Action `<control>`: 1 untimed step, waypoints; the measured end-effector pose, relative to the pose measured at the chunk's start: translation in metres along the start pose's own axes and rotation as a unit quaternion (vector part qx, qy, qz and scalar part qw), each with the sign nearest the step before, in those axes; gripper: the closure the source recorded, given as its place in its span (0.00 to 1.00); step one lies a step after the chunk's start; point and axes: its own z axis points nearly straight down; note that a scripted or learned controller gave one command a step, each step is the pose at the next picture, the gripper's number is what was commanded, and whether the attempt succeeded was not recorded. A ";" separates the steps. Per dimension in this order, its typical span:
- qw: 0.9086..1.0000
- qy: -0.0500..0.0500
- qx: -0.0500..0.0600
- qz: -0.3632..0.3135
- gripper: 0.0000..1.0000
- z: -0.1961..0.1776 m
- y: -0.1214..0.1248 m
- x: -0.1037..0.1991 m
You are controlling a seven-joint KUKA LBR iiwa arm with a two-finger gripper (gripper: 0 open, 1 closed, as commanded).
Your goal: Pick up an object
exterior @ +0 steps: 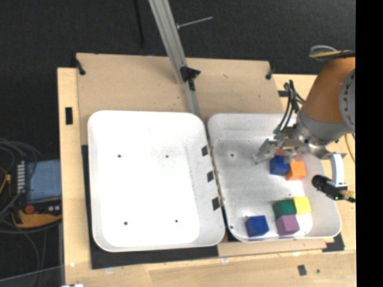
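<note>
In the right bin (239, 172) lie several small blocks. A blue block (279, 165) and an orange block (296, 170) sit side by side directly under my gripper (276, 151), which hangs over the bin's upper right part. A green block (285, 208), a yellow block (302, 205) and a purple block (288, 224) cluster near the front right corner. Another blue block (257, 226) rests at the front edge. The arm's orange band (328, 94) rises to the right. No block shows between the fingers.
The left bin (146, 178) is beside the right one, joined by dark clips. A slanted metal pole (170, 37) stands behind the bins. Cables and a blue box (42, 181) lie left of the bench.
</note>
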 end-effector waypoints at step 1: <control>1.000 -0.003 -0.011 -0.002 0.00 0.030 -0.001 -0.007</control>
